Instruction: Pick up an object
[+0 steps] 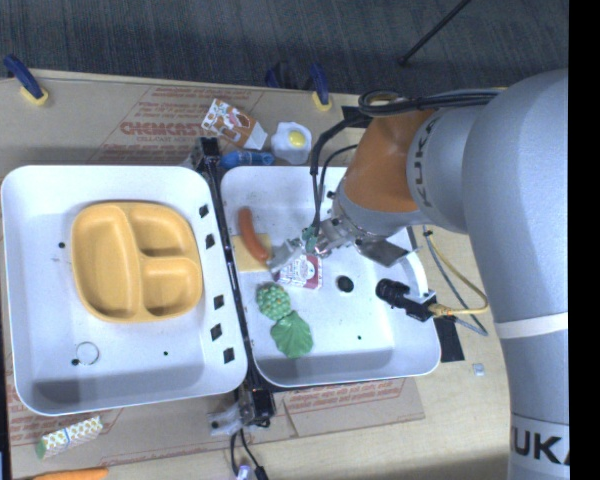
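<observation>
My gripper (298, 251) hangs low over the middle of the right bin (410, 353), at the end of the grey arm with its orange band (385, 168). Right under it lies a small red and white packet (303, 273), touching or nearly touching the gripper tip. An orange-red sausage (251, 230) lies just to its left, partly on a flat yellow piece (248, 259). Below the packet sit a bunch of green grapes (272, 299) and a green leaf (293, 336).
The left bin (30, 298) holds a yellow divided plate (135, 258). Behind the bins lie a small printed carton (226, 121), a yellow and white item (293, 140) and a blue piece (246, 158). A black plug with cable (402, 297) hangs over the right bin's right side.
</observation>
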`<action>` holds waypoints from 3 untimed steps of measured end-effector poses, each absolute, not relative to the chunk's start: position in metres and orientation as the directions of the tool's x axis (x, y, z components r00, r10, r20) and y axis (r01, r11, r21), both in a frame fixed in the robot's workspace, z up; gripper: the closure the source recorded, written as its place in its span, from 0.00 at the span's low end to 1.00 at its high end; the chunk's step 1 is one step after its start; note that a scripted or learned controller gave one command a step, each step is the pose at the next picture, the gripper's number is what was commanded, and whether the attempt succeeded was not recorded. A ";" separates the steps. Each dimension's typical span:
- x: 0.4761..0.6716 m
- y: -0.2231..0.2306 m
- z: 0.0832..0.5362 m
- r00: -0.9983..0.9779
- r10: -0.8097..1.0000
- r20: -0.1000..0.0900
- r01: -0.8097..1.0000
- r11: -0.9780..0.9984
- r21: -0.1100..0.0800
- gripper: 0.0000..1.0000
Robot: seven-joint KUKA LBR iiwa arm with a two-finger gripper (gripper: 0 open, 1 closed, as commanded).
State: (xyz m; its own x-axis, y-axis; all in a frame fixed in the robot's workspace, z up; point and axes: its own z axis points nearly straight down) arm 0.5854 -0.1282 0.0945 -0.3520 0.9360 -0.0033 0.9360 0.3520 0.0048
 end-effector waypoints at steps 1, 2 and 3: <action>0.584 -0.128 0.102 -0.355 0.935 0.000 0.935 0.355 -0.001 1.00; 0.584 -0.128 0.103 -0.355 0.935 0.000 0.935 0.355 -0.001 0.00; 0.527 -0.121 0.095 -0.643 0.766 -0.006 0.766 0.643 0.006 0.00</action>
